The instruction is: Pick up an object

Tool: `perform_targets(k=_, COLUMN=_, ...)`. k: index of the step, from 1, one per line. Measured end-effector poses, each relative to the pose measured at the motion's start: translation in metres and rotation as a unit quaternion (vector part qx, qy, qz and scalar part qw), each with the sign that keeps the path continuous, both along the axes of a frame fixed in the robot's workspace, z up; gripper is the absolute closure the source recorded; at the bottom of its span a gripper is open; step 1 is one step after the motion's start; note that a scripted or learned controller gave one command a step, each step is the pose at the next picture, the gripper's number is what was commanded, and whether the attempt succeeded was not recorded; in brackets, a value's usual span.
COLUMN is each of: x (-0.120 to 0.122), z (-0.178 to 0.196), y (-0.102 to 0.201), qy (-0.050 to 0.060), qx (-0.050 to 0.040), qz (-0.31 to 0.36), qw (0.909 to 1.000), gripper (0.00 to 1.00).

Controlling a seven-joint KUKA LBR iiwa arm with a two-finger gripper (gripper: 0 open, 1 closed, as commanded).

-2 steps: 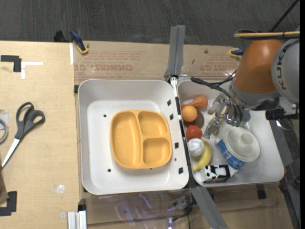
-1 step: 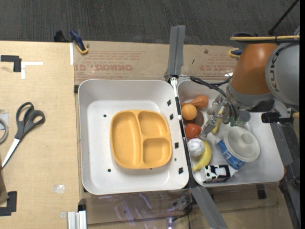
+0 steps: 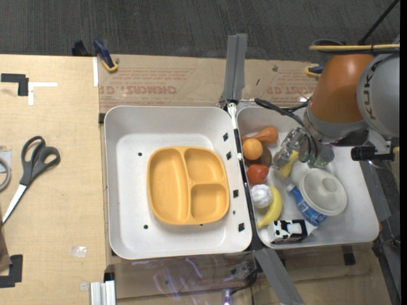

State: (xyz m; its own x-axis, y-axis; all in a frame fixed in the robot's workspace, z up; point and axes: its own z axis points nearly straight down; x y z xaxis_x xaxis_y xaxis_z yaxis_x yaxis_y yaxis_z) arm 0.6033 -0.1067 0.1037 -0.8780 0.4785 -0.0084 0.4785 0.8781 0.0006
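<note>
Wood bench (image 3: pixel 51 107) (scissors (image 3: pixel 28 167) lying).

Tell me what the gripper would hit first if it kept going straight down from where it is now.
Probably the small yellow object right under the gripper, near the tomato in the right bin. Depth is hard to judge.

Arm reached in from the right.
The gripper (image 3: pixel 294 150) hung low, pointing down-left; above and right of it sat the orange-banded wrist (image 3: pixel 340 88).

Glossy yellow plastic plate (image 3: pixel 188 185) lies in smooth white bin (image 3: pixel 121 189).
</note>
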Motion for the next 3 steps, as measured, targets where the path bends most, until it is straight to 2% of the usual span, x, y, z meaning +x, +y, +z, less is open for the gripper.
perform_targets(k=1, x=0.005, z=0.089, y=0.083, qy=0.002, qx=0.0019, qz=-0.163, qw=0.9866, gripper=1.0)
perform_targets(k=2, x=-0.074, z=0.088, y=0.1, qy=0.004, qx=0.002, qz=-0.22, qw=0.9756, gripper=1.0)
perform_targets(k=3, x=-0.023, z=0.159, y=0.149, qy=0.003, qx=0.0018, qz=-0.265, qw=0.9642, gripper=1.0)
